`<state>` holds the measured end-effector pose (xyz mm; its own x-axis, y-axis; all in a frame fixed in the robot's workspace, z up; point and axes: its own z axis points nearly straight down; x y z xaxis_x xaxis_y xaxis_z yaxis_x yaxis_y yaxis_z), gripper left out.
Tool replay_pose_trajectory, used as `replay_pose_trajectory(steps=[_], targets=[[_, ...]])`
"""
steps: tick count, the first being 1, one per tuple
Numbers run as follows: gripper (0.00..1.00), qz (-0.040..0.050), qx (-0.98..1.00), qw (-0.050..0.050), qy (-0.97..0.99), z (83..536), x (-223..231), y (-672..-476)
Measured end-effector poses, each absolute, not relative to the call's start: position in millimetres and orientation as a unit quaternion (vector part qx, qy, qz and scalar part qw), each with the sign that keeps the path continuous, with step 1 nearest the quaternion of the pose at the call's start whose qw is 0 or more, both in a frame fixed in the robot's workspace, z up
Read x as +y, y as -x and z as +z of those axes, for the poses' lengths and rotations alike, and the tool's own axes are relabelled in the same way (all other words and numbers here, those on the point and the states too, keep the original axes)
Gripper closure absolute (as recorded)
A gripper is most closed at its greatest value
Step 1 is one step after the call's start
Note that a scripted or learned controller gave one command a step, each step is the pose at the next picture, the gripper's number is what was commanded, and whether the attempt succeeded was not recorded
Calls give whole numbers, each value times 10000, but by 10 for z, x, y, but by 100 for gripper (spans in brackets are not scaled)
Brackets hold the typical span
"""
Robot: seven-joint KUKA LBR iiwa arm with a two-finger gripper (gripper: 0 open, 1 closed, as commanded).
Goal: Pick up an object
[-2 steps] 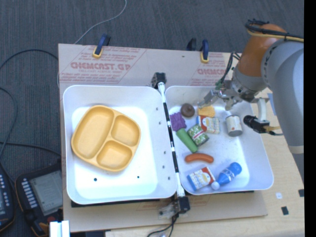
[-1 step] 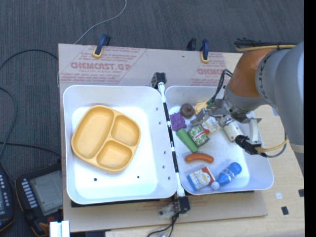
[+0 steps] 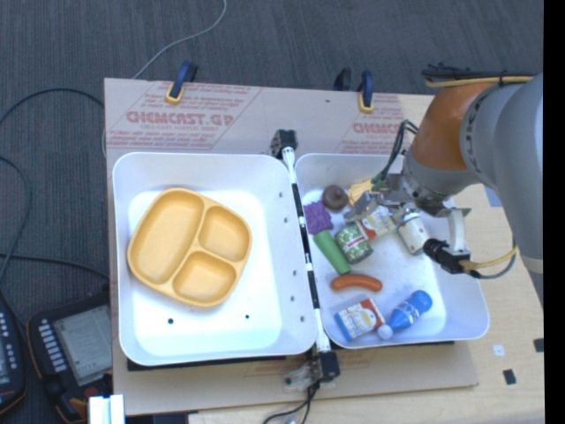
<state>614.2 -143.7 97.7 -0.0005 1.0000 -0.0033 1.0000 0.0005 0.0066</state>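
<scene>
grey arm's end effector (image 3: 381, 203) hovering low over clutter near right white bin (image 3: 459, 325) far edge, beside green-labelled packet (image 3: 355, 241), probably lining up grab; open or closed, can't tell tbh.

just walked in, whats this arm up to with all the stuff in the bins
The arm reaches from the right into the right bin, its gripper low among the toy food near the bin's upper middle. Close by lie a green carton, a purple piece and a brown ball. A sausage, a blue bottle and a small box lie nearer the front. Nothing looks lifted yet. The left bin holds a yellow tray.
</scene>
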Motion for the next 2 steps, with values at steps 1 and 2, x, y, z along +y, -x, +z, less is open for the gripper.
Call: replay_pose_trajectory(steps=[1,2], targets=[[100,4,7077,4,-7065,1850,-871,-5872],[100,2,7081,2,-7062,1970,-289,-5826]])
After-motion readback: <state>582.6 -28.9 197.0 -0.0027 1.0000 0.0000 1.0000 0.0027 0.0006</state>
